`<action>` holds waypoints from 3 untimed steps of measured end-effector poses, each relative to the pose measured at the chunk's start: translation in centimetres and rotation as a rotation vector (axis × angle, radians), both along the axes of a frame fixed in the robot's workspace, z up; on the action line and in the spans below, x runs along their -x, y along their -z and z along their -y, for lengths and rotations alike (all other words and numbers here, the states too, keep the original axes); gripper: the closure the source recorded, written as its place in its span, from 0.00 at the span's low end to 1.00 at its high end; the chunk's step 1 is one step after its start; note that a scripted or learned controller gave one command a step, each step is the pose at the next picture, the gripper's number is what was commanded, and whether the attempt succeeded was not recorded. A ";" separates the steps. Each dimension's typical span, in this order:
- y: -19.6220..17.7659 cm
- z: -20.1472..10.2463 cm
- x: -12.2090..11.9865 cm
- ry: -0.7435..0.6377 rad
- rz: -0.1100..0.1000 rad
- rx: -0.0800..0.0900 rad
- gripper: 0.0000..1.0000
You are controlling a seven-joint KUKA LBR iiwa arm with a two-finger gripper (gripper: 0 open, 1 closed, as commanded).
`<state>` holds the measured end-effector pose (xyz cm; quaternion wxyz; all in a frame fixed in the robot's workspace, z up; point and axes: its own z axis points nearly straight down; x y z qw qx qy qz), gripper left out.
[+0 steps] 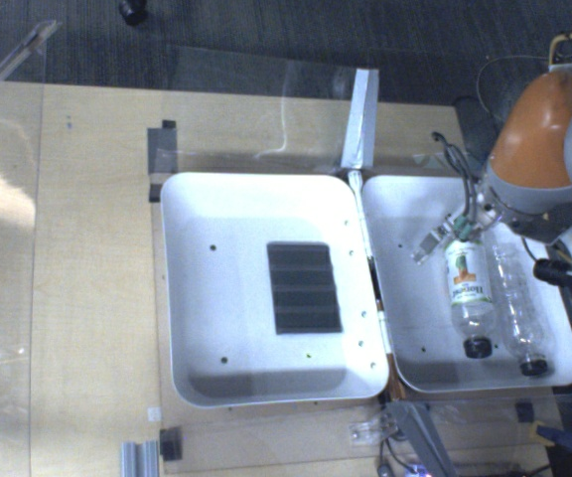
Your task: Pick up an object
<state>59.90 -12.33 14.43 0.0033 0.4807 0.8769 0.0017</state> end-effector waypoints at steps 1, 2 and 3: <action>4.9 -2.2 -0.5 -0.148 -0.002 0.000 0.00; 5.4 0.8 2.8 -0.029 0.001 0.000 0.00; -1.0 1.3 1.0 0.111 0.001 0.000 0.00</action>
